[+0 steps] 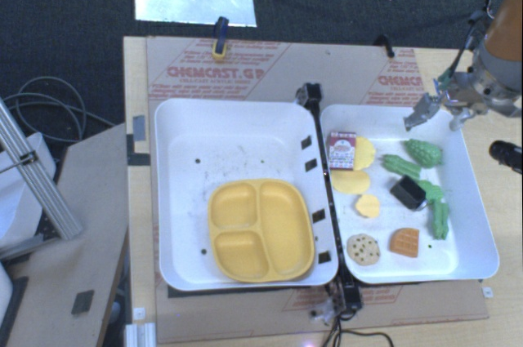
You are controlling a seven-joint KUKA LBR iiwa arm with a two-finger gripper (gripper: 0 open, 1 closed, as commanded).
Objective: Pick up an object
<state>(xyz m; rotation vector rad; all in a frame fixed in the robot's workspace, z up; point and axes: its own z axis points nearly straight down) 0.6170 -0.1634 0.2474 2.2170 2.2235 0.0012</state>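
Gripper (440, 113) hangs at the upper right of the frame, over the back edge of the right bin (478, 235), its two pale fingers (418, 115) spread apart with nothing between them. Above it the grey wrist and the orange band of the arm (502, 43) run off the right edge. Just below and left of the fingers, in the same bin, a knobbly green object (425, 152) lies apart from the gripper, with a long green piece (400, 166) beside it and a black block (408, 193) lower down. Another green piece (440, 215) stretches toward the bin's lower right. Nearer the divider sit a small red and white box (341, 151), yellow round shapes (354, 180), a speckled cookie (363, 249) and an orange wedge (404, 242). The left bin (188, 133) holds a yellow compartment tray (261, 229) in its lower half.
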